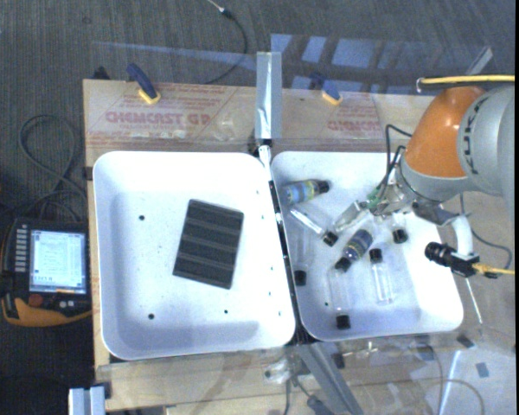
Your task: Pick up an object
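My gripper [376,207] hangs below the grey and orange wrist, low over the upper middle of the right bin [432,318]. Just under and beside it lie several small clear bottles with black caps. One with a bluish label [356,247] lies slanted directly below the gripper. A clear vial [381,281] lies lengthwise below that. Another clear vial [309,222] lies to the left, and a labelled bottle [303,191] rests near the bin's top left corner. I cannot make out whether anything is in the gripper's grasp.
A dark ribbed rectangular block [208,242] lies in the middle of the left bin [121,318]. Loose black caps [342,321] dot the right bin's floor. A handheld controller [48,266] sits left of the bench. A black cable fitting [441,253] sticks out of the arm over the right bin's edge.
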{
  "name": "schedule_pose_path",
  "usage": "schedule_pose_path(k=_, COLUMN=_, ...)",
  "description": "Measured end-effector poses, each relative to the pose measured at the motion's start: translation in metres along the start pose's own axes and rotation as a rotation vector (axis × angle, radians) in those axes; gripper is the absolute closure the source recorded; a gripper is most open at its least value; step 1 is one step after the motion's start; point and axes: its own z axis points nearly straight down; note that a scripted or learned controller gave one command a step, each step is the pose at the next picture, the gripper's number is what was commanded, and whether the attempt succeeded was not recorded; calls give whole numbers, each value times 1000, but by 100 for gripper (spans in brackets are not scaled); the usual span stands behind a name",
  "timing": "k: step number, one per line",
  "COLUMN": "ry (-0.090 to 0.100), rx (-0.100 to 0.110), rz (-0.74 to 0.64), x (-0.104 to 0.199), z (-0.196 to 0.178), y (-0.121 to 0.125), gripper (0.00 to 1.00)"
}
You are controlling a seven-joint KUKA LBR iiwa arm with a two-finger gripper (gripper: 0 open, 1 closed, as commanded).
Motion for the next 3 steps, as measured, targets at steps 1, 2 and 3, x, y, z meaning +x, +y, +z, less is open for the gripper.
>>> schedule_pose_path(k=1, ry=-1, rx=-1, rz=1, x=-8, z=7, y=-39, gripper=0)
schedule_pose_path(k=2, ry=0, rx=-4, rz=1, x=-8, z=-1, y=-37, gripper=100)
schedule_pose_path(k=3, ry=1, rx=20, rz=199, x=-55, z=-79, y=36, gripper=100)
